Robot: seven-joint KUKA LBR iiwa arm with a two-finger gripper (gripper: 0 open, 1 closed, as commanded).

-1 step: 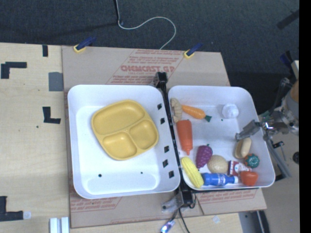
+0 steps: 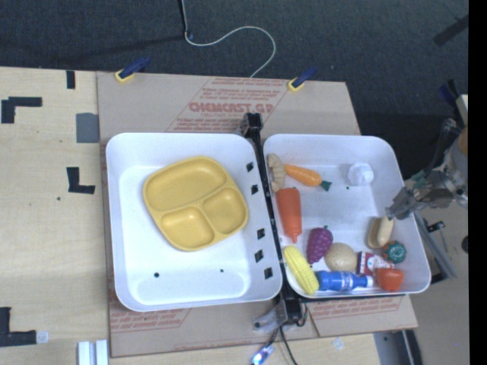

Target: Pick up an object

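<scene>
The right shallow white plastic bin holds a jumble of small toy foods, about ten in all. Along its left wall lie a knobbly beige ginger-like piece, a long orange carrot with a green tip and a smooth tapered orange-red carrot. Toward the near edge sit a bumpy yellow corn cob, a purple grape bunch, a rounded tan potato, a blue and white bottle lying on its side, a red tomato-like piece and a small teal round piece. A pale tan bread-shaped piece rests by the right wall, and a small white round object sits alone near the far corner.

The grey claw hangs over the right wall, just above the bread-shaped piece (whether its fingers are spread or pressed together cannot be told).

The left shallow white plastic bin holds one glossy yellow plate with three compartments. Both bins rest on a brown cardboard sheet on the counter.
</scene>
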